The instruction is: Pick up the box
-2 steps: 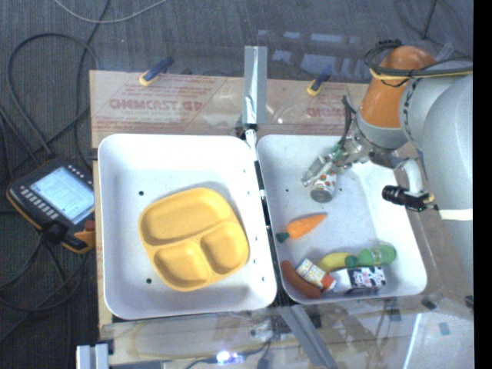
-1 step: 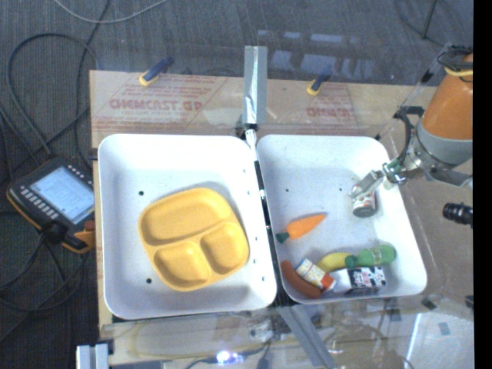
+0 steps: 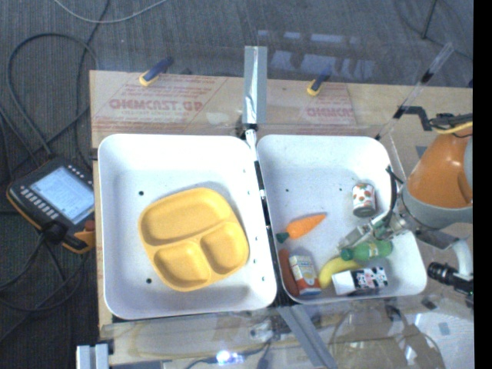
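You had a yellow divided plate (image 3: 194, 238) lying in the left bin (image 3: 115, 206). In the right bin (image 3: 323, 156) an orange carrot (image 3: 305, 224) lay near the middle, a small can (image 3: 364, 198) stood further right, and a banana (image 3: 337, 270) lay toward the front.

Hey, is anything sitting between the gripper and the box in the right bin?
Partly. The gripper is over the green bottle, which lies between it and the black-and-white box at the bin's near edge. The banana touches the box's left end. From above, nothing covers the box.
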`<state>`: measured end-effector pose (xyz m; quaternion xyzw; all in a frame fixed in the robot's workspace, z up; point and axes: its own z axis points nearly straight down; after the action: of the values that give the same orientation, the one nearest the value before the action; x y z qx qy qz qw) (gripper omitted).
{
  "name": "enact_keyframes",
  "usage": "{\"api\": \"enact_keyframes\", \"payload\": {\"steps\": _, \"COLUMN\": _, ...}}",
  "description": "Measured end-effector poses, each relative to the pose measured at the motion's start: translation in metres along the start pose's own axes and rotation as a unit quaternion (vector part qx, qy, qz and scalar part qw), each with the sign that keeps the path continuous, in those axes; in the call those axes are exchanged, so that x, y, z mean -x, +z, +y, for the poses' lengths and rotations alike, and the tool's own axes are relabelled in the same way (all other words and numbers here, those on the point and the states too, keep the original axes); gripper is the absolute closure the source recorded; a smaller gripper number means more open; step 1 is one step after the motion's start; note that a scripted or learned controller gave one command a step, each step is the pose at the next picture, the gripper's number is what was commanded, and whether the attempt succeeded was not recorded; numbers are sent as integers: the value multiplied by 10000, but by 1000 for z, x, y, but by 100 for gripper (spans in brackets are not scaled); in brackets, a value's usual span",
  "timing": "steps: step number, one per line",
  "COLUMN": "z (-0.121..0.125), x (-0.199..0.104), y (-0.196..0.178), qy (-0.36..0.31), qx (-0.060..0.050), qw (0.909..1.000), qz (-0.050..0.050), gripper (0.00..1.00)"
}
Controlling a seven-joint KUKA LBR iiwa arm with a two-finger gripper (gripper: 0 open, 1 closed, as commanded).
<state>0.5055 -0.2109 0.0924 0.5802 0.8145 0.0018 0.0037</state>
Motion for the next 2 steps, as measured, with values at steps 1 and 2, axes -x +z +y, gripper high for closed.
{"api": "enact_keyframes", "payload": {"steps": 1, "z": 2, "x": -2, "y": -7, "qy": -3, "qx": -8, "qw": 10000, "qz": 40, "gripper": 100}}
{"api": "enact_keyframes", "payload": {"steps": 2, "z": -13, "x": -24, "y": -100, "qy": 871, "qx": -70, "qw": 9962, "qz": 28, "gripper": 100}}
